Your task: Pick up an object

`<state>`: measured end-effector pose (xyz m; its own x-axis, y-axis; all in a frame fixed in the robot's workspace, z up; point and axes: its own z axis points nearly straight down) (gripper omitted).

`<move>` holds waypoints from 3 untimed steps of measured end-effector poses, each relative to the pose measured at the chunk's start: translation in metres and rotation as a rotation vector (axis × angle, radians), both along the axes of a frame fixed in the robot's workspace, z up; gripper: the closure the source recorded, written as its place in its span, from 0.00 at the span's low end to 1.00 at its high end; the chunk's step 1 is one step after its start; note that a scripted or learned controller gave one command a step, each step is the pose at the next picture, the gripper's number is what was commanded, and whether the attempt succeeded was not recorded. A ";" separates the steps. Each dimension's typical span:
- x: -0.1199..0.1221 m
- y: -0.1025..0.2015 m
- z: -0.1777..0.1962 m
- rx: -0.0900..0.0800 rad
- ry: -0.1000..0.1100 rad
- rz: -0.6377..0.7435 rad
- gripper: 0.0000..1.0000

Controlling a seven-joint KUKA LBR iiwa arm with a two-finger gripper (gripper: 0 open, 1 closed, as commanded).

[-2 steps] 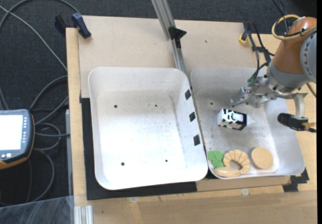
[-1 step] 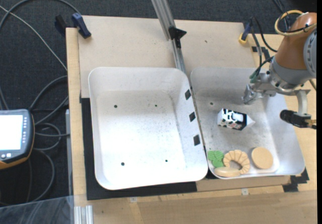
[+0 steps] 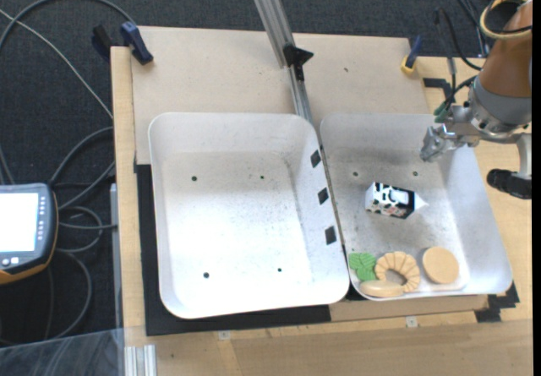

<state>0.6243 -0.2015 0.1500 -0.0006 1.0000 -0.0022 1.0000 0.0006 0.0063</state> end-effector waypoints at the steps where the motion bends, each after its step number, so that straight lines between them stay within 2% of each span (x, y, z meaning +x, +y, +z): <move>1: 0.002 0.000 0.055 0.000 -0.002 0.001 1.00; 3: -0.012 0.114 0.060 0.006 0.009 0.006 1.00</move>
